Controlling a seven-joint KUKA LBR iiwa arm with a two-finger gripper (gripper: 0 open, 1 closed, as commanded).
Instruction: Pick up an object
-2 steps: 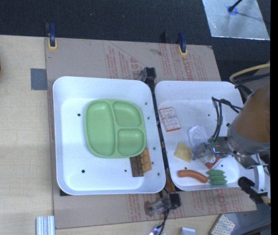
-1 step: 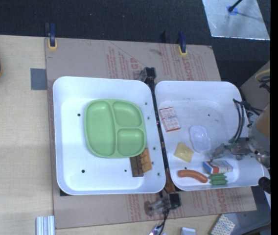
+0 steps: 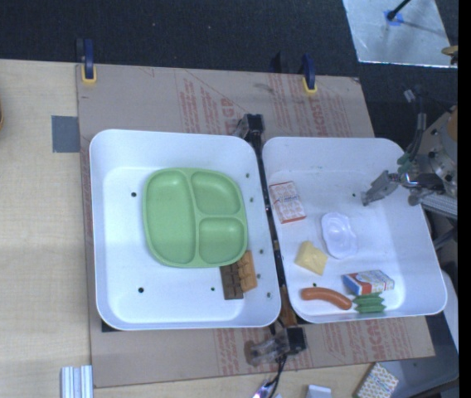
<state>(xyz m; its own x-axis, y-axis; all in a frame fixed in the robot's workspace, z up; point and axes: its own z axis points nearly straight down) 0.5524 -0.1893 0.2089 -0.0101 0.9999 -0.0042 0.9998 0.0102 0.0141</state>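
Still at the approach step — nothing picked yet.
Nearest the lower rim of the right bin (image 3: 418,222): sausage (image 3: 327,297), green piece (image 3: 370,305), small carton (image 3: 366,283); further in, cheese wedge (image 3: 311,257), white cup (image 3: 339,234), packet (image 3: 286,201). Gripper (image 3: 378,189) at upper right inside that bin, empty, spread unclear — next: centre over one item, descend. Beside it, left bin (image 3: 111,222) with green plate (image 3: 194,218), brown block (image 3: 239,275).

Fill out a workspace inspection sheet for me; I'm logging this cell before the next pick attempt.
Surface: cardboard sheet on a wooden bench, two white bins.
Job's things: right bin holds sausage, cheese wedge, white cup, small carton.
Clutter: green divided plate and brown block in left bin.
Grippers: gripper above right bin, holding nothing.
Cables: nothing seen.
Surroundings: two clamps at cardboard's far edge.
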